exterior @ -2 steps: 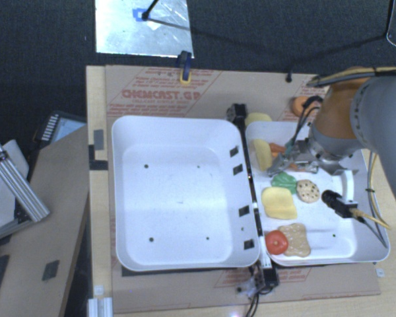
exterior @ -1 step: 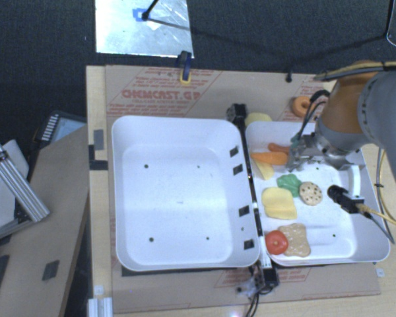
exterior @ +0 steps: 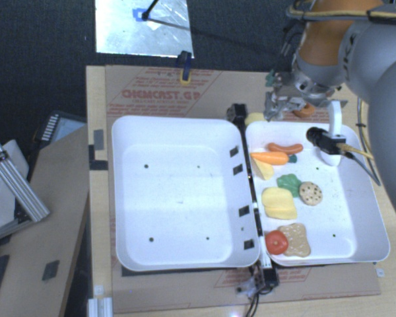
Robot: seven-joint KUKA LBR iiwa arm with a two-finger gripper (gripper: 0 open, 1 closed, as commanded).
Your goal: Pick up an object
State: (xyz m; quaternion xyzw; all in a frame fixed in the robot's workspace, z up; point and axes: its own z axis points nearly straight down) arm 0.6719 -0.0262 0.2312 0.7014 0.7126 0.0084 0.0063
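The right bin (exterior: 363, 210) holds several toy foods. A red sausage (exterior: 285, 148) and an orange carrot (exterior: 270, 157) lie near its far side, with a pale yellow wedge (exterior: 263, 169) just below them. In the middle are a green piece (exterior: 289, 182), a round cookie (exterior: 310, 193) and a yellow lump (exterior: 279, 203). A red tomato (exterior: 276, 242) and a tan cracker (exterior: 296, 239) rest at the near edge. My gripper (exterior: 277, 107) hangs over the bin's far rim, beside a small yellow piece (exterior: 254, 119) at the far left corner. An orange item (exterior: 305, 111) lies partly hidden behind the gripper.
The left bin (exterior: 178, 190) stands beside the right one, joined by a black hinge strip (exterior: 247, 177). Both rest on a cardboard sheet (exterior: 158, 91). A shiny metal plate (exterior: 142, 18) lies at the back, with a blue and yellow clamp (exterior: 184, 68) near it.
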